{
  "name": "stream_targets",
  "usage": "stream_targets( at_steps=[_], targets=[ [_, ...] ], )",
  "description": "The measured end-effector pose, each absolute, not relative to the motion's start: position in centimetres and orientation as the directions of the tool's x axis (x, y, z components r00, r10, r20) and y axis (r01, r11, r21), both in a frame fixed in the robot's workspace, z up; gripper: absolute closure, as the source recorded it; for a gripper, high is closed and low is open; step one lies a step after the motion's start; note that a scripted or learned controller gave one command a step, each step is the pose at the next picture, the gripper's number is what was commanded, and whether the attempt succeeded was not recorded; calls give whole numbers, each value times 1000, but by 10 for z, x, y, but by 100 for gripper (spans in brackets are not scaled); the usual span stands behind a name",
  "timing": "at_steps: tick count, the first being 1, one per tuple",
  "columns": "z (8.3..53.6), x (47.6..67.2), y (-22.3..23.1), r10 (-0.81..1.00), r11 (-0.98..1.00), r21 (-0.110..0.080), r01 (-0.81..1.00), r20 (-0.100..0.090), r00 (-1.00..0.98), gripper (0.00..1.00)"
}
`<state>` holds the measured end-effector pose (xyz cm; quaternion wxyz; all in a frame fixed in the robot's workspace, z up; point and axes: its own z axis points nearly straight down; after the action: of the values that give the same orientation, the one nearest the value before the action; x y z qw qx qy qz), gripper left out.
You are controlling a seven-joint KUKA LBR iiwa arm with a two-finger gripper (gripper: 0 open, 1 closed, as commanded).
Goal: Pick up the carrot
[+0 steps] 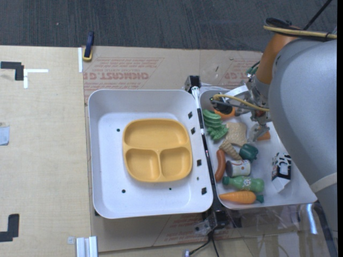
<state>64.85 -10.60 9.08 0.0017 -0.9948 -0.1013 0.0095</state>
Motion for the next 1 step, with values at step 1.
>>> stream_targets(
  at_steps=[1],
  targets=[
    [149, 651, -100, 222, -975, -2, 222, -3, 975, 0]
  ],
)
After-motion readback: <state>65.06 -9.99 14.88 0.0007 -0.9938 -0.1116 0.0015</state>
